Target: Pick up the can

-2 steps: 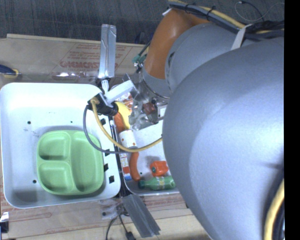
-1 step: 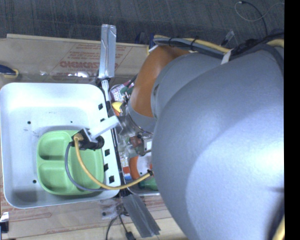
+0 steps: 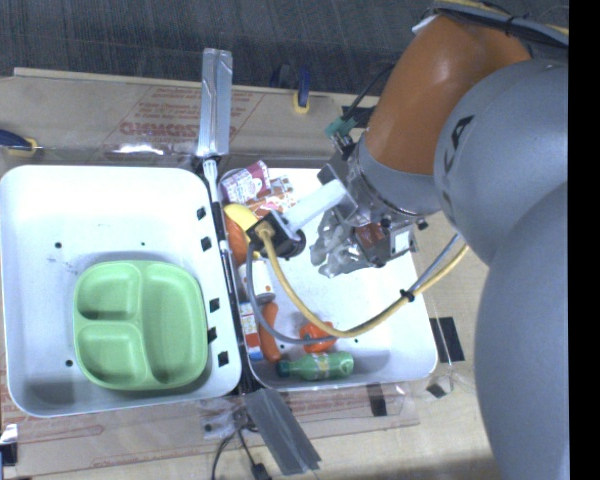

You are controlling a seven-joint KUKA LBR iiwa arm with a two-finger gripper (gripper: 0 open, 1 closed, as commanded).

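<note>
Closest to the camera is the big grey robot arm with the orange band [image 3: 480,168]. It reaches in over the right shallow white bin [image 3: 420,353]. Its shiny metal claw [image 3: 340,248] hangs over the middle of that bin. You cannot tell if the claw is open or closed, and nothing can be seen held in it.

The small purple and white can [image 3: 248,184], if that is what this round thing is, lies to the left of the claw and farther back. It is near the back wall of the same bin. It is too small to tell which way its long side points. A red and white packet [image 3: 277,200] sits between the can and the claw, touching the can. A yellow curved thing [image 3: 238,215] lies just left of the claw, a bit nearer than the can.

A green plastic bottle [image 3: 315,368] lies on its side in front of the claw. Far left of the claw, in the other white bin [image 3: 40,218], rests a green plate with three parts [image 3: 140,323].

The claw likely needs to go left and back, then down.
</note>
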